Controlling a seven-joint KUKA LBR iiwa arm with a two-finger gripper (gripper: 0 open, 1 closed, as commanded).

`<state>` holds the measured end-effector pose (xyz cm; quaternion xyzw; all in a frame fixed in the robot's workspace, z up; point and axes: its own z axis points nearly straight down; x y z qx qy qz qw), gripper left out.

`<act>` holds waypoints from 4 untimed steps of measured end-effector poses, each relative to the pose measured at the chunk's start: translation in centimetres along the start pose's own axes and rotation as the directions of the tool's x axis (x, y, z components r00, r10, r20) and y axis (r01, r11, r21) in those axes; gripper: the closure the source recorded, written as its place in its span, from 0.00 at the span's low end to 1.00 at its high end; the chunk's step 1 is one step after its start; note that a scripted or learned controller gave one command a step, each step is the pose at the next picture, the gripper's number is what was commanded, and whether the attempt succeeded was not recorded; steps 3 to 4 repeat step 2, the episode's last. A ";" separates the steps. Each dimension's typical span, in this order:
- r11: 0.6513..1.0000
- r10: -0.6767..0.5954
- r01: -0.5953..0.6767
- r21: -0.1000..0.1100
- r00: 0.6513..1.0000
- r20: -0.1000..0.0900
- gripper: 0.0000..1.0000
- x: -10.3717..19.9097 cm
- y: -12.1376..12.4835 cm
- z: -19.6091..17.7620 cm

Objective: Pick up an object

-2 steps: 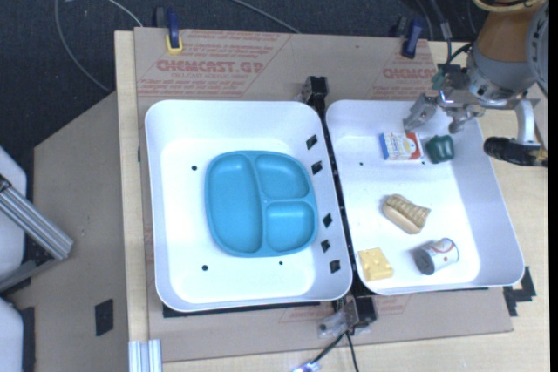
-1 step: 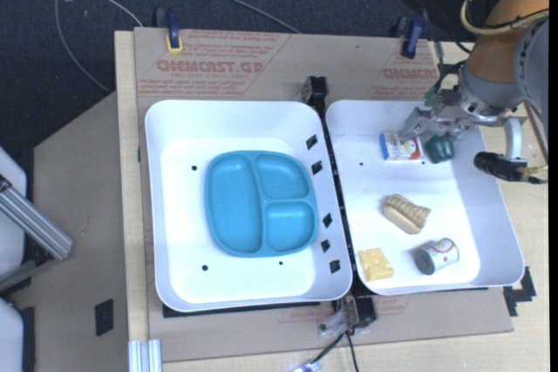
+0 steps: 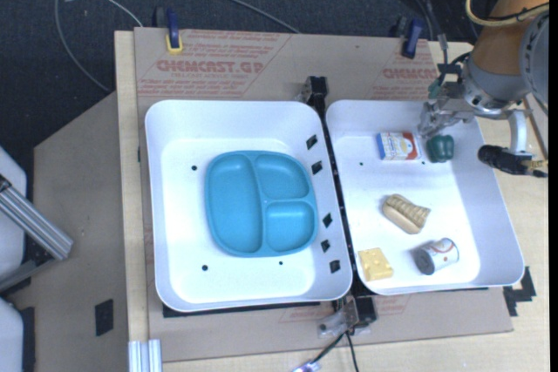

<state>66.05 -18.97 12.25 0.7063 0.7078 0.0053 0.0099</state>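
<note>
My gripper (image 3: 433, 128) hangs at the right bin's (image 3: 488, 213) far edge, touching a green object (image 3: 441, 147); I can't tell its jaw state, and I fear nudging the object against the small carton (image 3: 397, 145).

Pincer (image 3: 433, 128) over green object (image 3: 441, 147), right bin (image 3: 488, 213)

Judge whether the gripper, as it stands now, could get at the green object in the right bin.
Probably yes. The gripper sits at the right bin's far edge, right beside the green object. The small carton lies apart to its left, and nothing covers the object.
</note>
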 end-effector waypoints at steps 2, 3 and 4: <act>1.000 0.001 -0.001 0.014 1.000 -0.004 1.00 0.5 0.8 -10.1; 1.000 0.001 -0.001 0.014 1.000 -0.004 1.00 0.5 0.8 -10.1; 1.000 0.001 -0.001 0.014 1.000 -0.004 1.00 0.5 0.8 -10.1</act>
